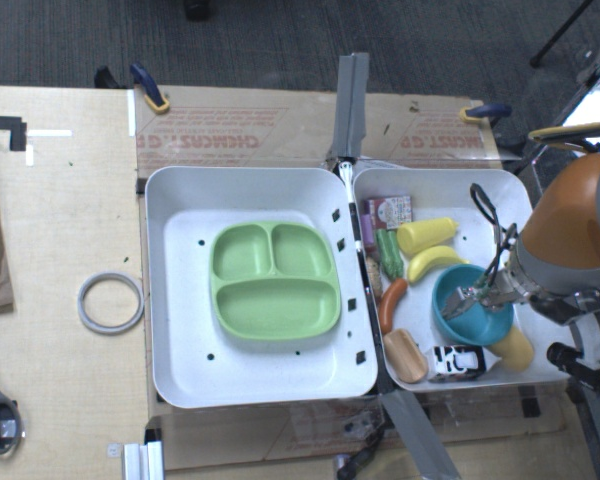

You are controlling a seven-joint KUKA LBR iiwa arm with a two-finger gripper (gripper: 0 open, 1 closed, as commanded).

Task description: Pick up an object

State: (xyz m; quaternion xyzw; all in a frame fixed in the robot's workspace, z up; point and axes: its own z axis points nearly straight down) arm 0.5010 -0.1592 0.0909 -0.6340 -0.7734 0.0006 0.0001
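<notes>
The right bin (510,183) holds several small items: a blue bowl (458,326), a yellow banana (432,261), a yellow cylinder (427,233), an orange carrot-like piece (391,303), a tan bread-like piece (405,355), a black-and-white object (458,361), a yellow lemon-like piece (517,349), a green item (389,251) and a purple box (391,211). My gripper (473,302) hangs low over the blue bowl, its tip inside the bowl's rim. The arm's orange band (578,213) hides the bin's right wall.
The left bin (170,298) carries a green divided plate (274,281). A grey ring (110,301) lies on the bench to the left of the bins. Blue clamps (150,86) hold the cardboard behind the bins. A metal bar (351,103) stands between them.
</notes>
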